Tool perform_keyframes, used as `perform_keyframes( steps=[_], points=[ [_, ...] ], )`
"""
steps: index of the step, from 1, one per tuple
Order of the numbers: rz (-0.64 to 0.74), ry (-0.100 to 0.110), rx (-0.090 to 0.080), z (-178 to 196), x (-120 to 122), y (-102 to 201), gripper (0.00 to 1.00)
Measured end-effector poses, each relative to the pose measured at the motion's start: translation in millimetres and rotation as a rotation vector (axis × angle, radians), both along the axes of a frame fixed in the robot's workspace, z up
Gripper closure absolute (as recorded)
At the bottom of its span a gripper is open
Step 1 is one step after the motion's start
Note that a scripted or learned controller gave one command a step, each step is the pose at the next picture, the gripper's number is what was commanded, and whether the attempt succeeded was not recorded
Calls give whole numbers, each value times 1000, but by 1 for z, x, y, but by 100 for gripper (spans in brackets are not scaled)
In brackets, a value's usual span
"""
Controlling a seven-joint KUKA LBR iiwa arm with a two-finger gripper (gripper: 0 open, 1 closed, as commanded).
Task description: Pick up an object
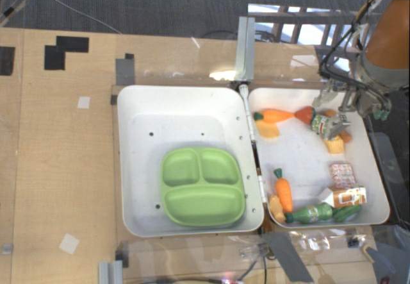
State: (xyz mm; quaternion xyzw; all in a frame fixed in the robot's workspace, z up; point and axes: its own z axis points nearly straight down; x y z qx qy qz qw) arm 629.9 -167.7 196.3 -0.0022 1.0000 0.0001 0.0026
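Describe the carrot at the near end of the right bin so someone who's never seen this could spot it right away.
Look at the right bin, not the left bin with the green divided plate. At its near left corner a small carrot lies lengthwise, green top pointing away. Unlike the larger carrot lying crosswise at the far end, it sits just above the green bottle.
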Motion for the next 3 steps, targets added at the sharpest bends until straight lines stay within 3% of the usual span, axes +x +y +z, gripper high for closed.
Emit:
perform_keyframes(
  steps=[1,2,3],
  points=[
    [1,-9,-3,-105,-35,-26,0],
    [-116,-10,-1,-106,-84,10,0],
    [-151,19,-4,-108,24,27,0]
  ],
)
